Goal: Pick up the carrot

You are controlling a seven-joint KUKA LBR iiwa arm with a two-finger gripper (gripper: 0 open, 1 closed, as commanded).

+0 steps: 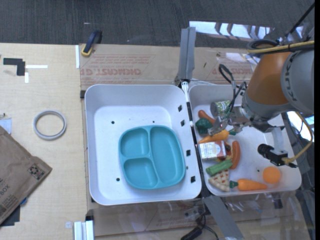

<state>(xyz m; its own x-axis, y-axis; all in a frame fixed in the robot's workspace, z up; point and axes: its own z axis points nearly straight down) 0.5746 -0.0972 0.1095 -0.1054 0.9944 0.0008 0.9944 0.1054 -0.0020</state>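
Nearest the worktop's front edge, in the right bin, a carrot lies flat along the bin's front wall: a tapered orange body with its thick end and a green stub to the left, touching a pizza slice. Just right of the tip and apart from it sits an orange ball. Behind the pizza slice lie a green pea pod and a red sausage, and beside them a small red-and-white carton.

Farther back in that bin, a second carrot, smaller and orange, lies tilted at the tip of the pincer. It seems pinched between the fingers, though the clutter makes contact hard to judge. A dark green vegetable, a red-orange piece and a can crowd around it. The grey arm with its orange band reaches in from the right.

Across the left bin, a teal divided plate rests near the middle.

Toward the worktop's left edge lie a tape ring and a brown cardboard box.
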